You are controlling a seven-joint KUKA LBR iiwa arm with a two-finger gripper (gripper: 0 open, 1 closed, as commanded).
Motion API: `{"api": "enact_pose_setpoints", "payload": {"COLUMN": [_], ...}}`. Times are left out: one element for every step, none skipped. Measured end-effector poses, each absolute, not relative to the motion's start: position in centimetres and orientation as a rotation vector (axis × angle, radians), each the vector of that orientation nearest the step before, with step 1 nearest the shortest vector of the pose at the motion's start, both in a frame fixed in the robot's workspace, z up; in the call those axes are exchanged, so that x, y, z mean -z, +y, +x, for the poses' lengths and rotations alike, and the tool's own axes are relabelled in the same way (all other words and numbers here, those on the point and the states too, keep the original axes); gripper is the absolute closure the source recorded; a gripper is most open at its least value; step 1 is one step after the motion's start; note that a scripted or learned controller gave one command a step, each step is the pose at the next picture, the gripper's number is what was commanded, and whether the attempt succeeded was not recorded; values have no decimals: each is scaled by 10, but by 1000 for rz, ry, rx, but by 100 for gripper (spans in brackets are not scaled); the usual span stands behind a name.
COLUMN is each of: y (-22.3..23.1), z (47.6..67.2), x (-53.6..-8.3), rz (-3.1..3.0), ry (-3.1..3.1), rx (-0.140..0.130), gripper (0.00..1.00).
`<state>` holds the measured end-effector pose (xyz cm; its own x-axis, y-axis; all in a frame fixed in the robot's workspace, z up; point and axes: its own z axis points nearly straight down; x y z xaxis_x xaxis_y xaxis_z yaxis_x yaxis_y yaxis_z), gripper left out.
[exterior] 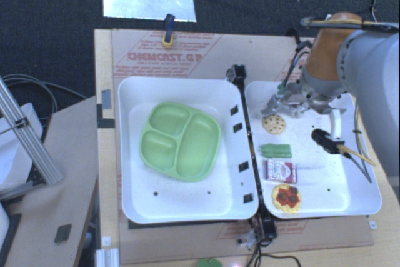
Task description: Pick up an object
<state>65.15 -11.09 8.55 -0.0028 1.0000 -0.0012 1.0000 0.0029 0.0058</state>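
The big grey arm is seen at the right side of the picture, bent down over the right bin. The left bin is placed just beside it, in the middle of the picture. A green plate with three parts is laid flat in the left bin. The gripper is held low at the upper left of the right bin. Whether it is squeezed tight or let loose cannot be told. Four small toys are lined up down the left side of the right bin. A toy pizza is seen lowest, then a red packet, then a green strip. The cookie is seen on top, just below the gripper.
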Motion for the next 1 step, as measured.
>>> {"api": "enact_pose_setpoints", "payload": {"y": [-87], "z": [659], "x": [-85], "rz": [2213], "ry": [2226], "rx": [-4], "gripper": [0]}}
